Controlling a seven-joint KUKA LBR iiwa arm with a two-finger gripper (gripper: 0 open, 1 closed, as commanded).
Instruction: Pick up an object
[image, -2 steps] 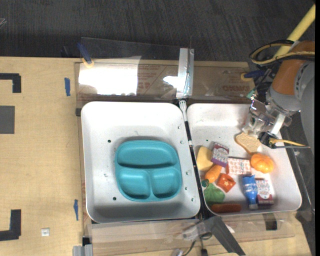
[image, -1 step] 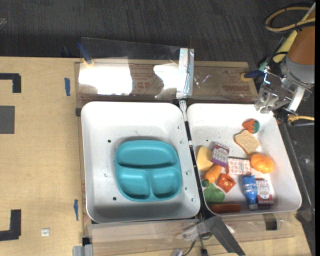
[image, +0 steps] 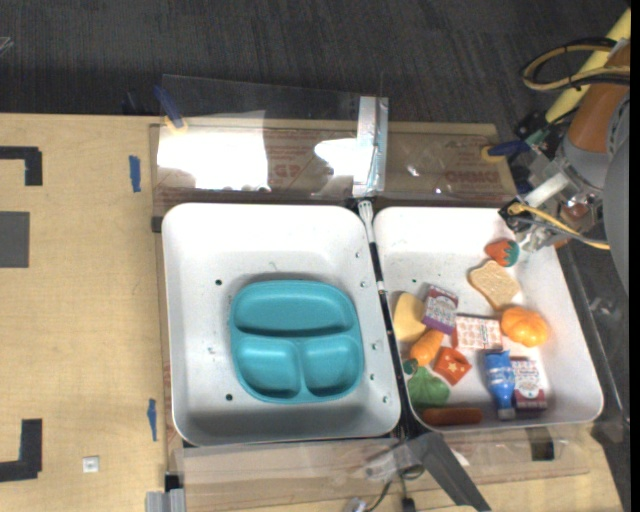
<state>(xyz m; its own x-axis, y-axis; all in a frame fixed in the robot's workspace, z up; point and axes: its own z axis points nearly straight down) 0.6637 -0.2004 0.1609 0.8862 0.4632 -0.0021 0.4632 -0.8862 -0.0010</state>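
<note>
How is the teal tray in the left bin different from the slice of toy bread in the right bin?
The teal tray is far larger than the bread slice. The tray is teal and moulded into three compartments, while the bread slice is tan with a plain face. The tray lies alone in the left bin; the bread slice lies among other toy foods in the right bin. Both lie flat on a white bin floor.

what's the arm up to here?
The gripper is at the far right corner of the right bin, next to a small red-orange toy and just above the bread slice. I can't tell whether it holds anything. The other toy food is piled along that bin's near side, including an orange and a blue bottle. The left bin holds a teal divided tray, untouched.
</note>
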